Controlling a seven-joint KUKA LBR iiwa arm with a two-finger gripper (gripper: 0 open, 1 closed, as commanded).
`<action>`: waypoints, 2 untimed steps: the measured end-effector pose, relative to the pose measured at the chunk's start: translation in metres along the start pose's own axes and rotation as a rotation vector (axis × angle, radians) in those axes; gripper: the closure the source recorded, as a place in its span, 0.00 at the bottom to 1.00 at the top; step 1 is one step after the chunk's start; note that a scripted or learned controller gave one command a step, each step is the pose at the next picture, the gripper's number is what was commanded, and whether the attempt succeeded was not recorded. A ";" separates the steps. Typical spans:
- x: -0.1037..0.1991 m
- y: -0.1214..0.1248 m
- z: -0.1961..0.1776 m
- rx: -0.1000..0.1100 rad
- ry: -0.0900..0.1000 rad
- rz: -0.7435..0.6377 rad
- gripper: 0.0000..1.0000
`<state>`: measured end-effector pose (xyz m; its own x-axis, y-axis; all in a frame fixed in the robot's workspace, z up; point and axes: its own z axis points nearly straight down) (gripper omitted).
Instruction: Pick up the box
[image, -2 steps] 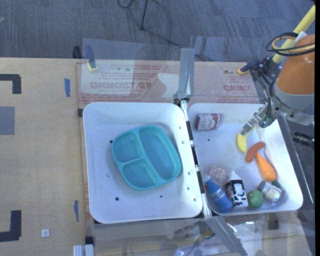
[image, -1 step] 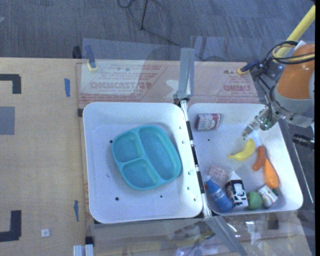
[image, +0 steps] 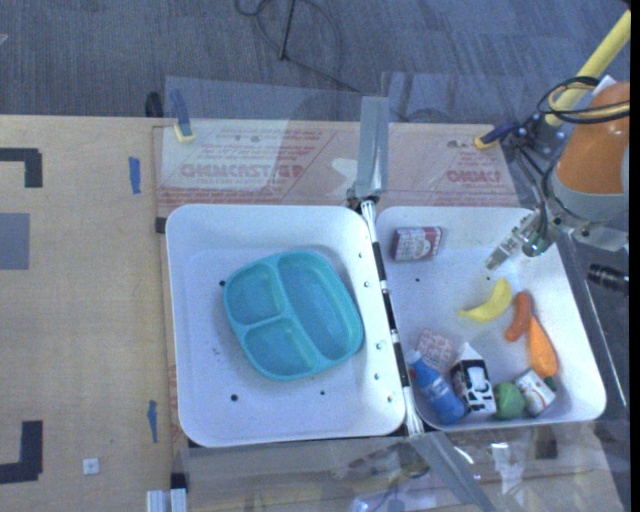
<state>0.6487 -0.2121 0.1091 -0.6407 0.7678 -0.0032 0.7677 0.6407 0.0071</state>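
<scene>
A black and white box (image: 473, 386) lies at the near side of the right bin (image: 455, 280), wedged between a blue bottle (image: 437, 388) and a green ball (image: 510, 398). A small white box (image: 538, 390) sits just right of the ball. A red and white package (image: 416, 243) lies alone at the bin's far left. My gripper (image: 508, 250) hangs over the far right part of the bin, above and right of a yellow banana (image: 487, 302), well away from the boxes. Nothing shows in its grasp.
Two orange carrots (image: 517, 315) (image: 541, 347) lie right of the banana. A pinkish pouch (image: 435, 347) rests above the blue bottle. The left bin (image: 200, 390) holds a blue divided plate (image: 292, 313). The arm's orange band (image: 595, 150) and cables stand at the far right.
</scene>
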 end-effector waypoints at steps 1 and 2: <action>-0.002 0.001 -0.008 -0.004 -0.002 0.001 1.00; -0.003 0.002 -0.017 -0.009 -0.005 0.003 1.00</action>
<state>0.6522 -0.2135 0.1258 -0.6388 0.7694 -0.0080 0.7692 0.6388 0.0160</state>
